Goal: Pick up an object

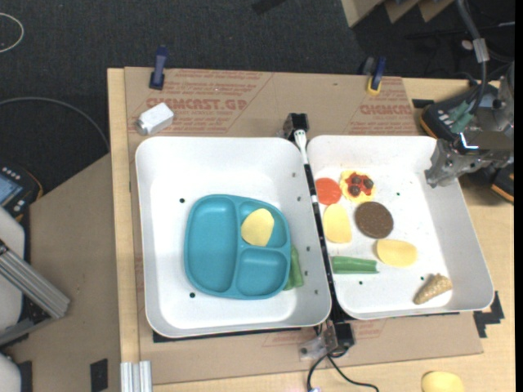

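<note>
Camera view: tool [448, 168] sits at the right bin's [458, 219] upper-right rim, above the toys, holding nothing I can see. Can't tell its opening from this angle.

Candidates all lie in the right bin's left half: red disc [328, 190], berry piece [358, 184], brown cookie [374, 219], two yellow pieces [337, 224] [396, 252], green bean [355, 265], tan cone [433, 287] near the front rim.

Left bin [163, 219] has a teal divided plate [214, 247] with a yellow piece [258, 228] in its upper-right compartment.

Judgement: these are probably light, rigid plastic play food, smooth, likely to slip. Flat discs are poor grips. Best bet looks like the yellow piece at front, clear of its neighbours; pinch across its short axis.
</note>
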`<state>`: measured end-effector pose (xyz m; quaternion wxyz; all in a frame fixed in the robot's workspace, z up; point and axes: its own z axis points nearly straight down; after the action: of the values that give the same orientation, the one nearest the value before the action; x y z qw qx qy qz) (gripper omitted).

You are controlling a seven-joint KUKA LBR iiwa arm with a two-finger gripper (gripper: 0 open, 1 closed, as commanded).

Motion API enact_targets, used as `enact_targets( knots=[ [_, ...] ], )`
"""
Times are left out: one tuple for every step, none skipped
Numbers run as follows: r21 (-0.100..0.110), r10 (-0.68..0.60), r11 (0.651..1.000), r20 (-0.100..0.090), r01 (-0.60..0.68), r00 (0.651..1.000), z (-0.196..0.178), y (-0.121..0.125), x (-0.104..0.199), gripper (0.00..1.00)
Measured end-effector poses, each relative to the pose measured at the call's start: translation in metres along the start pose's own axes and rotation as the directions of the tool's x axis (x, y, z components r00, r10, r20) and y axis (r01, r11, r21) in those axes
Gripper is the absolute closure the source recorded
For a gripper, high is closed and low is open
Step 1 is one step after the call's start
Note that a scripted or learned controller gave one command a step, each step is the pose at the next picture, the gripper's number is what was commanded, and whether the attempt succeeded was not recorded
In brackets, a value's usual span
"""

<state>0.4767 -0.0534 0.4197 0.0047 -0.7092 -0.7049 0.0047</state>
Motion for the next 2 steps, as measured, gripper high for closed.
enact_targets(
  knots=[
    [-0.031, -0.008, 0.999, 0.002, 0.008, 1.0, -0.123, 0.045, 0.008, 1.0],
    [0.001, 0.0, 1.0, -0.002, 0.0, 1.0, 0.005, 0.001, -0.044, 1.0]
  ],
)
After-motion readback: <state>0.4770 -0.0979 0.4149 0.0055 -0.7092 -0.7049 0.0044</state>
